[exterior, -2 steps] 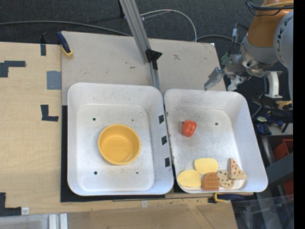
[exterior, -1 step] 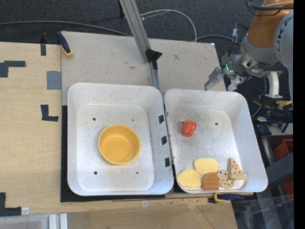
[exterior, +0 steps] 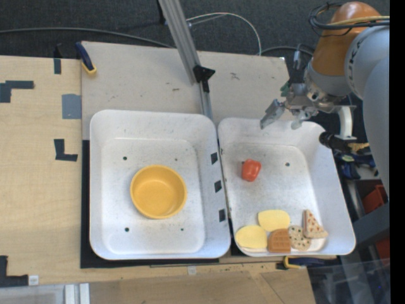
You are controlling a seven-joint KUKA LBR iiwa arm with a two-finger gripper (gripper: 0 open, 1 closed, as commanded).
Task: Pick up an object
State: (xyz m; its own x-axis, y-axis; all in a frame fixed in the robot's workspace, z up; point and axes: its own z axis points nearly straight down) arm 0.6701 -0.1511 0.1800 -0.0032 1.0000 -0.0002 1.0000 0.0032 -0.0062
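Observation:
A small red pepper-like object (exterior: 250, 170) lies in the upper middle of the right bin (exterior: 329, 170). Along that bin's front edge sit two yellow discs (exterior: 273, 220) (exterior: 251, 237), a brown block (exterior: 279, 240), a speckled cookie (exterior: 296, 237) and a wedge-shaped slice (exterior: 312, 224). A yellow bowl (exterior: 158, 191) stands in the left bin (exterior: 107, 170). My gripper (exterior: 280, 120) hangs over the back rim of the right bin, up and to the right of the red object, its two fingers spread apart with nothing between them.
A slanted grey metal pole (exterior: 183, 37) ends in a black clamp near the back where the bins meet. Cables run across the dark floor behind. The wooden bench top (exterior: 38, 170) extends to the left.

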